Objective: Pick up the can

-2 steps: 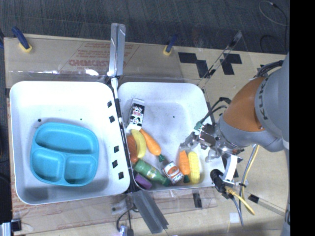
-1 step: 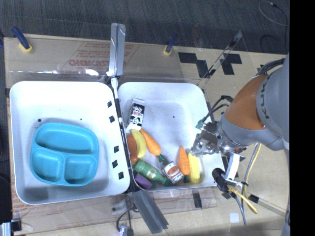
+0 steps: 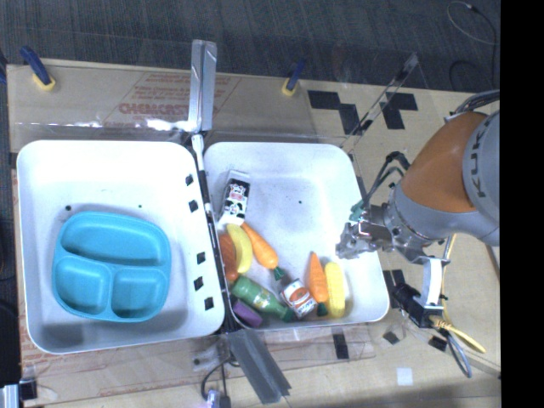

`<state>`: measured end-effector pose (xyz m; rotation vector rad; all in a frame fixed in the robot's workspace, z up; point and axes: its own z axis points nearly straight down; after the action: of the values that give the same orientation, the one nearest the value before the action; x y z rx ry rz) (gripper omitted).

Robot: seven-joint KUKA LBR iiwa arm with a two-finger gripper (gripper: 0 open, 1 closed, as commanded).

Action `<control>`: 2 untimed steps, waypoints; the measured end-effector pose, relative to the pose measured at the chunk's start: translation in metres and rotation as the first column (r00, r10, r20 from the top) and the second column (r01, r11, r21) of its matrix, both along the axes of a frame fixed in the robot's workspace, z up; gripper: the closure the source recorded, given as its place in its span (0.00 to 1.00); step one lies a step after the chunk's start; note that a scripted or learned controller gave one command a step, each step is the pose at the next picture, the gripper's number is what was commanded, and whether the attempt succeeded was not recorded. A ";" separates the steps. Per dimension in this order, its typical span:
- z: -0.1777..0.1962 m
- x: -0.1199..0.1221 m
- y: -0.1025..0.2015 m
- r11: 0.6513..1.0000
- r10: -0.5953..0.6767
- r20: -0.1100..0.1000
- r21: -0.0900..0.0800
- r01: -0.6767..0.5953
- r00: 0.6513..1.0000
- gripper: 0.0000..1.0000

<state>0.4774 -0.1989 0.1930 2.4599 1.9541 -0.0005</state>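
With jaw state we cannot tell, we should centre our gripper [image 3: 355,238] squarely above the small red-and-white metal can [image 3: 297,297], avoiding the neighbouring orange plastic carrot [image 3: 316,277].

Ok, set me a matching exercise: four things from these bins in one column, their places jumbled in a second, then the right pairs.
Things:
1. can
2. blue tray
3. milk carton
4. gripper

Places:
A. left bin
B. over the right bin's right rim
C. right bin, upper left, by the divider
D. right bin, near the bottom edge, among the toy vegetables

Pairs: 1-D, 2-A, 3-C, 4-B
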 end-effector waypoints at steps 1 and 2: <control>-0.017 -0.001 -0.004 0.995 0.103 -0.004 0.003 -0.103 0.995 1.00; -0.013 0.000 -0.004 0.968 0.250 -0.003 0.002 -0.250 0.968 1.00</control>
<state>0.4772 -0.2030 0.1804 2.1964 2.2505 -0.0022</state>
